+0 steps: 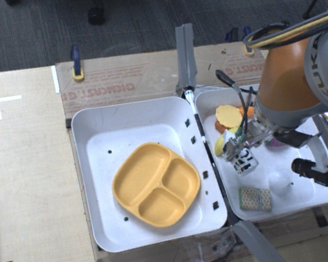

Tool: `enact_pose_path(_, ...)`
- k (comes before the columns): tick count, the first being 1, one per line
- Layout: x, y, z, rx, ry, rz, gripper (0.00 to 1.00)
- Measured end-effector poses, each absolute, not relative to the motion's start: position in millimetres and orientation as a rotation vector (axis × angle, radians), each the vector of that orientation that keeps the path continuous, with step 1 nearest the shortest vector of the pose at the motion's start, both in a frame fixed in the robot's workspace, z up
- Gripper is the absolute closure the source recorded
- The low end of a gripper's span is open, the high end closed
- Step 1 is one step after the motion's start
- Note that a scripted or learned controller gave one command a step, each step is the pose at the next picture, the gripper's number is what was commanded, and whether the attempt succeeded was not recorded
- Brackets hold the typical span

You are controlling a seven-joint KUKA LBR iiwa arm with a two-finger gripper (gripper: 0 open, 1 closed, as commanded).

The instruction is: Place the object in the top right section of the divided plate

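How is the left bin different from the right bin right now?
The left bin holds one thing, a yellow divided plate; the right bin holds several small things, among them a yellow round piece and a speckled sponge-like pad. The left bin lies in open view; the arm hangs over much of the right bin, its gripper down among the things. Both are shallow and white.

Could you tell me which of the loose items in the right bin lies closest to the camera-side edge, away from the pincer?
The speckled sponge: it lies alone near the right bin's lower edge, while the yellow items cluster higher up beside the pincer.
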State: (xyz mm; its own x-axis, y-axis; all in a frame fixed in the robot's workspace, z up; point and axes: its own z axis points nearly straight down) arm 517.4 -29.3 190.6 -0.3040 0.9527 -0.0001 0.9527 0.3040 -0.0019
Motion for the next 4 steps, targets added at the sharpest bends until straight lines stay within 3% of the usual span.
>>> enact_pose_path(1,477.3,42,192,-1.724,-2.623,0.004,1.0)
enact_pose_path(2,478.6,22,276,-1.591,-2.71,0.003,1.0)
enact_pose_path(3,477.8,97,264,-1.539,-2.737,0.005,1.0)
enact_pose_path(4,477.6,3,212,-1.576,-2.716,0.005,1.0)
